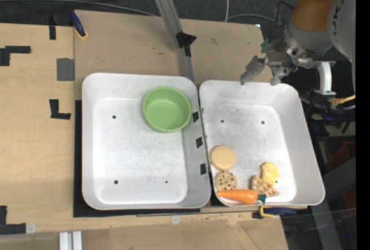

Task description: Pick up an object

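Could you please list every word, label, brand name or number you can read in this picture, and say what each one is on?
None can be read.
The grey and orange robot arm bears dark letters at the picture's right edge, cut off and too blurred to read.
The two shallow white bins, the green plastic bowl and the toy foods show no lettering.

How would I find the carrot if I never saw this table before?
Look at the right white bin, then down to its near edge, where some small toy foods sit together. The carrot lies flat along that edge, in front of the round cookie. It is the only long, thin, orange one.
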